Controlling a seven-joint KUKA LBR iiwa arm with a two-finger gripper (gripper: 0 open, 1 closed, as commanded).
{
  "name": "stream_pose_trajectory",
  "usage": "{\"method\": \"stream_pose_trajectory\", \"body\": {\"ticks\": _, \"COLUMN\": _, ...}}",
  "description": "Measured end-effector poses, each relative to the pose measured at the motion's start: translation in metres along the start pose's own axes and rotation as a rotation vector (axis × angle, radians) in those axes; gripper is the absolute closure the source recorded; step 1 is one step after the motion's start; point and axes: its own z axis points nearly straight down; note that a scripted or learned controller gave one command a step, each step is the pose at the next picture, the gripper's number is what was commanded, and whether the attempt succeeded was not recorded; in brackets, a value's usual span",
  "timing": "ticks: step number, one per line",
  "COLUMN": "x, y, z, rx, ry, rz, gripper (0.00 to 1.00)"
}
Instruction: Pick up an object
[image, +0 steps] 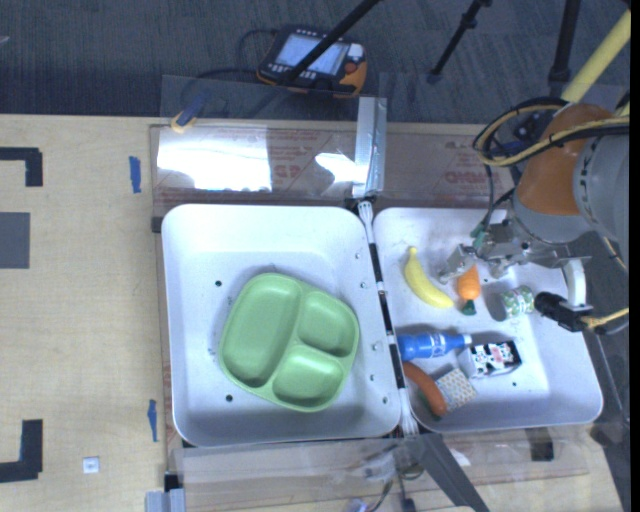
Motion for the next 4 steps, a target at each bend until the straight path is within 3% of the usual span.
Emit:
{"method": "stream_pose_trajectory", "body": {"ticks": 1, "x": 0.000, "y": 0.002, "z": -0.010, "rx": -0.002, "ry": -0.001, "rz": -0.004, "gripper": 1.00}}
{"method": "stream_pose_trajectory", "body": {"ticks": 2, "x": 0.007, "y": 0.032, "z": 0.001, "rx": 0.027, "ry": -0.001, "rz": 0.172, "gripper": 1.00}}
{"method": "stream_pose_trajectory", "body": {"ticks": 3, "x": -0.058, "y": 0.021, "z": 0.002, "rx": 0.016, "ry": 0.003, "rz": 0.291, "gripper": 1.00}}
{"method": "stream_pose_trajectory", "body": {"ticks": 4, "x": -0.010, "y": 0.015, "z": -0.079, "rx": 0.007, "ry": 0.000, "rz": 0.351, "gripper": 1.00}}
